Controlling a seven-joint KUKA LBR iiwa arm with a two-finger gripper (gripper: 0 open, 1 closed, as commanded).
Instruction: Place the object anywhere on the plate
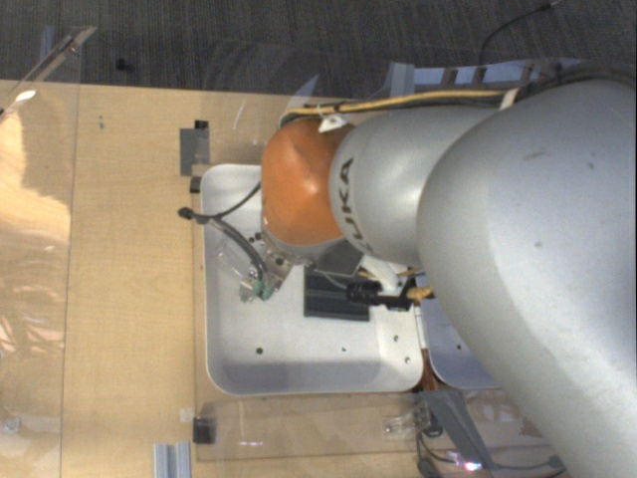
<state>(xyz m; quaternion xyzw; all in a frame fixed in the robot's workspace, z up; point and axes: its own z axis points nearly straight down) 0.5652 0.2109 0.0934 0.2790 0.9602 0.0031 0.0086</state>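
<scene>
The grey arm (518, 227) is the biggest thing here. It comes in from the right and covers most of that side. Under it lies the pale wooden bench (109, 267), with dark carpet (249, 18) beyond its far edge.

The left bin (299, 371) sits on the bench, white and shallow with rounded corners. Its near half and left wall are bare, apart from a few tiny dark dots on the floor. Of the right bin (453, 361), a curved corner peeks out beneath the arm, just beside the left bin.

The orange band (294, 192) hangs over the far part of the left bin. Below it the wrist narrows down to the gripper (254, 282), which is low over the left side of that bin, close to the floor. A thin black cable (224, 222) loops from the bin's far left corner toward it.

The gripper is small and seen from above, so I cannot tell whether it is released or clenched, or grasping anything. A greenish speck shows at its tip, too small to identify. The arm hides a good deal of both bins, so I cannot tell where the object or the plate lies.
</scene>
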